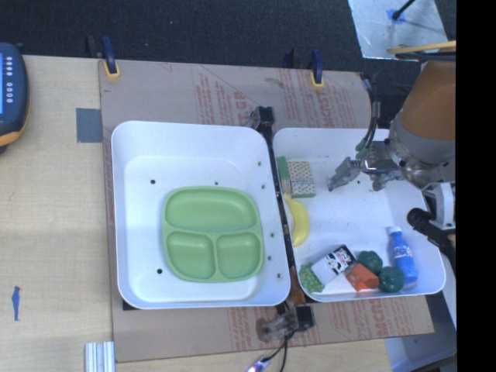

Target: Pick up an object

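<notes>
Currently the hand [353,170] is hovering over the right bin [434,285], fingers spread wide and gripping nothing. Nearest it, the sponge [299,178] is lying just left; the blue bottle [401,256] and the black-and-white box [339,260] are sitting nearer the front rim. Printing unreadable. Arm is reaching in from the right, wrist angled down.

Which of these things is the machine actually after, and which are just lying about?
Part of the job:
- gripper, hanging over the right bin
- things it might pick there: sponge, yellow piece, blue bottle, orange block, green balls, black-and-white card

Just lying about:
- left bin holding a green divided plate
- blue clamps
- grey tape
</notes>
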Available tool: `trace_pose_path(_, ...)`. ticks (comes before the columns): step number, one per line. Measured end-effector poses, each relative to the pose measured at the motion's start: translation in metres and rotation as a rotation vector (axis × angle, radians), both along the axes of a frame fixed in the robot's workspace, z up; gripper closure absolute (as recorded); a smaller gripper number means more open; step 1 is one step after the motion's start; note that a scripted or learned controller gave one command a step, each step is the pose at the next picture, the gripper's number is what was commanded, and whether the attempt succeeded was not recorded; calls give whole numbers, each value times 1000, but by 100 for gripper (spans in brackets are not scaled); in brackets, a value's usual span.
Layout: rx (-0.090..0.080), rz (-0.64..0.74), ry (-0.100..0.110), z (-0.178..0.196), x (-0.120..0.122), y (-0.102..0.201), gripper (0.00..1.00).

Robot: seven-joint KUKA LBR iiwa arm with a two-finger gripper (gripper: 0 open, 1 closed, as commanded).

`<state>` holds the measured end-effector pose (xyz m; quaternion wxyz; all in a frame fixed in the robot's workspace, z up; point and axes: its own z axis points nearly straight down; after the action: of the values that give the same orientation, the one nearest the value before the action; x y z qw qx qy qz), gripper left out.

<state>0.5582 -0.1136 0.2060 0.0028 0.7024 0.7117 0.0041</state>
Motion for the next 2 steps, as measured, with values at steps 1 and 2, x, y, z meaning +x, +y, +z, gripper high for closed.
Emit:
trace_pose_path(1, 0, -11, 24, -120, -57, -22, 0)
trace_pose_path(2, -1, -4, 3, -112, 78, 25, 0)
